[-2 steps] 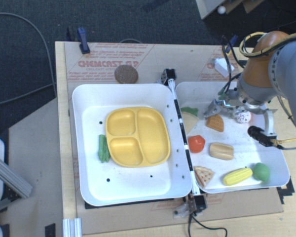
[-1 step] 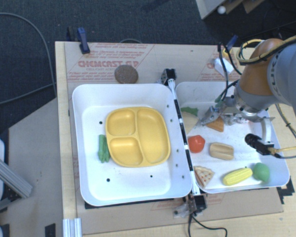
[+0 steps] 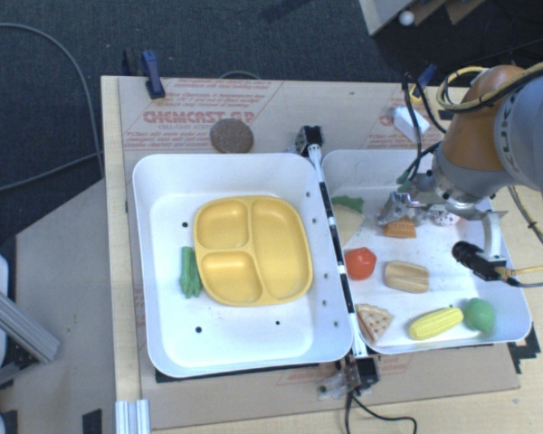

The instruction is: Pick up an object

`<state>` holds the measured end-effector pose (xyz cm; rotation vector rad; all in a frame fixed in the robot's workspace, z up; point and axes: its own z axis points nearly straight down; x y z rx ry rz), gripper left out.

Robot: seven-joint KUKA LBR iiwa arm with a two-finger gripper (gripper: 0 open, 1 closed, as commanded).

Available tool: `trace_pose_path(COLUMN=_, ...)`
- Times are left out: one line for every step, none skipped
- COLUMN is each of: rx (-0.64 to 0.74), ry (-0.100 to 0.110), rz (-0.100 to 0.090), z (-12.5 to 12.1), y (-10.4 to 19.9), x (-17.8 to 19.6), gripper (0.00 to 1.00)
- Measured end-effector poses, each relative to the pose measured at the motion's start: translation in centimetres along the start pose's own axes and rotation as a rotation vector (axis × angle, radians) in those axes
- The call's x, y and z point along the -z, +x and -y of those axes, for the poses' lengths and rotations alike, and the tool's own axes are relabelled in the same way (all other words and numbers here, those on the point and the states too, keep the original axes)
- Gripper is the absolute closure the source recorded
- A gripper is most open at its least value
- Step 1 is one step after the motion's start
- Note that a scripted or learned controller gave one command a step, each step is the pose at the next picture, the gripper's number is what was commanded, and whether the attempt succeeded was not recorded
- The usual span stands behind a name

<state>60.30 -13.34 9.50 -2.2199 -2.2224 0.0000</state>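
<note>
Arm (image 3: 511, 129) reaches in from the right over the right bin (image 3: 516, 328). Hand (image 3: 404, 213) sits low at the back of that bin, directly over an orange-brown food piece (image 3: 400, 231); cannot tell whether it is open or closed, or whether it touches the piece.

Right bin contents: green leaf (image 3: 348, 203) by the left wall, red tomato (image 3: 360, 262), tan bread roll (image 3: 406, 277), cracker wedge (image 3: 374, 320), yellow corn cob (image 3: 435, 322), and a green ball (image 3: 479, 315) just beside the corn.

Left bin (image 3: 158, 242): yellow divided plate (image 3: 252, 248), with a green pod (image 3: 190, 272) lying just beside its left edge.

Desk (image 3: 118, 152) carries both bins.
</note>
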Motion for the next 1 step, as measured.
trace_pose_path(rx=0.0, ry=-0.002, rz=0.0, z=2.1, y=6.53, x=11.31, gripper=1.0)
